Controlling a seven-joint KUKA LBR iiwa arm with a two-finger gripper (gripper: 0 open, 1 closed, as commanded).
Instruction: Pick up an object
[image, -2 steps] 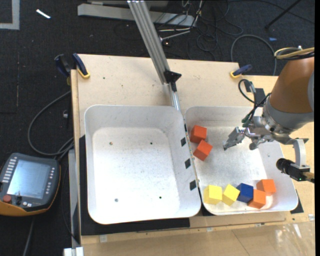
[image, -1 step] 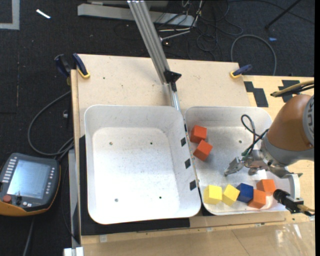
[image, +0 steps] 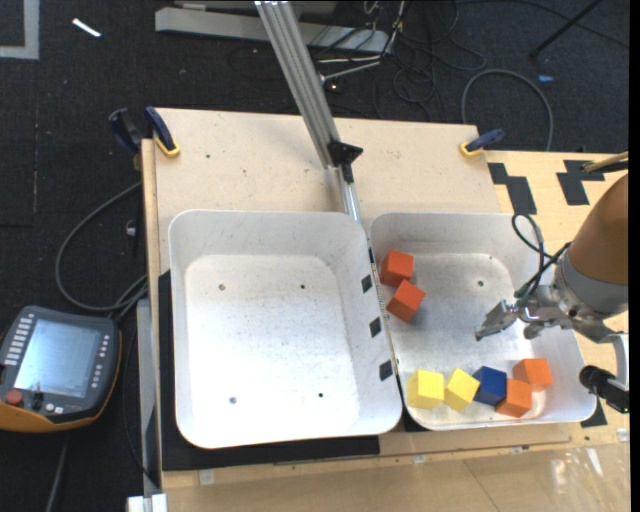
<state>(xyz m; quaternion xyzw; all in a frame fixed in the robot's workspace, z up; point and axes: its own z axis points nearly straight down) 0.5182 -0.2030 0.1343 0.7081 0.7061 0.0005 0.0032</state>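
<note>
The gripper (image: 497, 322) sits low over the right bin (image: 440, 232), reaching in from the right edge, fingers pointing left toward the middle of the bin floor. How far those fingers are parted, I cannot tell from this angle; nothing shows between them. Just below and to the right of the tips sits an orange cube (image: 536, 372), close but apart from the gripper. Beside that, along the bin's near wall, runs a little row: a second orange cube (image: 518, 398), a blue cube (image: 490, 385), a yellow cube (image: 461, 389) and another yellow cube (image: 428, 388), packed nearly edge to edge. Off to the left, up by the divider, two more orange cubes, the upper one (image: 398, 266) just above the lower one (image: 405, 300), well clear of the gripper. The left bin (image: 200, 235) lies alongside. Far left, on the floor, a teach pendant (image: 55, 365).
</note>
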